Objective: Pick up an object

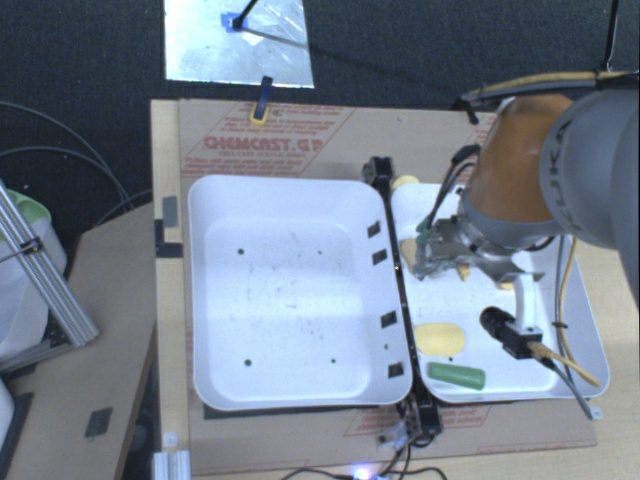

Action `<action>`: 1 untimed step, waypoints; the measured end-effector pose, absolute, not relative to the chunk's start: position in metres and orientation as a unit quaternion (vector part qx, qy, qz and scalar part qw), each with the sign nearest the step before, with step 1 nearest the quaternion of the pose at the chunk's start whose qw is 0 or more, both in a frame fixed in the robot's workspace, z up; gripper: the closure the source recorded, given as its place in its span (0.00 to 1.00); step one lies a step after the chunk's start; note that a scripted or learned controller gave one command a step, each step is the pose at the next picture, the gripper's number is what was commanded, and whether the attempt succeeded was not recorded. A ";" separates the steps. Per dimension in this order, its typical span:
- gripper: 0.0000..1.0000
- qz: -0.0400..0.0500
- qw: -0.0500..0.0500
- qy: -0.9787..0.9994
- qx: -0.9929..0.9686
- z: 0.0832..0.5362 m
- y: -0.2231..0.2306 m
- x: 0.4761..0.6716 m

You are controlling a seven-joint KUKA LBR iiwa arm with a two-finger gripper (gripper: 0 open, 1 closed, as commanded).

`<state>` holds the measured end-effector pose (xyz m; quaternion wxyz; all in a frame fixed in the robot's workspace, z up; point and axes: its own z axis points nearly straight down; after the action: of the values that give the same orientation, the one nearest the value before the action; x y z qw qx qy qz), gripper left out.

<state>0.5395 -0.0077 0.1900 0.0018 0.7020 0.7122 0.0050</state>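
Note:
My gripper (428, 256) is low over the left part of the right bin (585, 338), close to the divider between the bins. The big grey and orange wrist above covers much of it. A flat yellow oval object (440, 340) lies in the right bin just in front of the gripper, apart from it. Along the bin's front wall lies a green cylinder (457, 375). At the bin's far left corner a pale yellow rounded object (405, 182) peeks out. A small yellow bit (465, 274) shows just under the wrist.
The left bin (290, 298) sits beside the right one, with a black clipped divider (392, 268) between them. Both rest on a cardboard sheet (270, 133). A silver foil square (238, 28) lies on the dark floor beyond.

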 end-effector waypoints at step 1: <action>1.00 0.003 0.000 0.711 0.703 0.215 0.046 0.524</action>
<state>0.5242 0.0462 0.2152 0.0003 0.7033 0.7108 0.0028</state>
